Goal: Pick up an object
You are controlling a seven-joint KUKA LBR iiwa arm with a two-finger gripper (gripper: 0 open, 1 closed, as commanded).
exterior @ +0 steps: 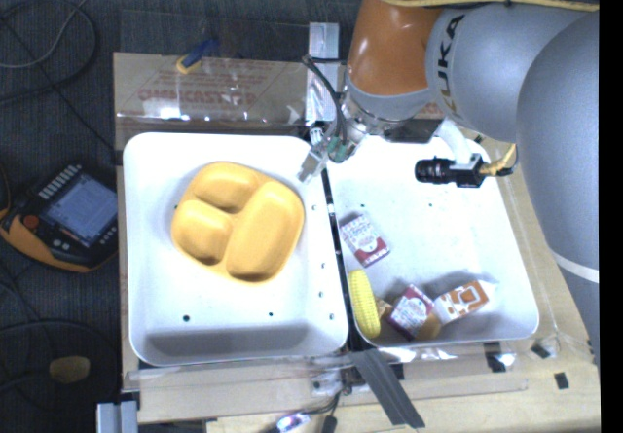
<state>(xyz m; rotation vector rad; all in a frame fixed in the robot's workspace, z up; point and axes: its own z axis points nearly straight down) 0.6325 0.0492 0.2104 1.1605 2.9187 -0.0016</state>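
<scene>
Nothing is seen clamped at the gripper (pixel 326 151), poised above the divider between the bins; finger spacing cannot be told. Candidates lie below it: yellow bread-shaped object (pixel 237 220) down-left, small packets (pixel 365 237) and corn (pixel 363 303) down-right. Picking is judged not yet begun.

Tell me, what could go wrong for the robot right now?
The pincer hangs over the wall between the two bins, so going straight down it might bump that wall and grab nothing. The big yellow lump looks wide and round, perhaps too fat to pinch. The corn and packets sit squashed together, so one grab might knock the others.
</scene>
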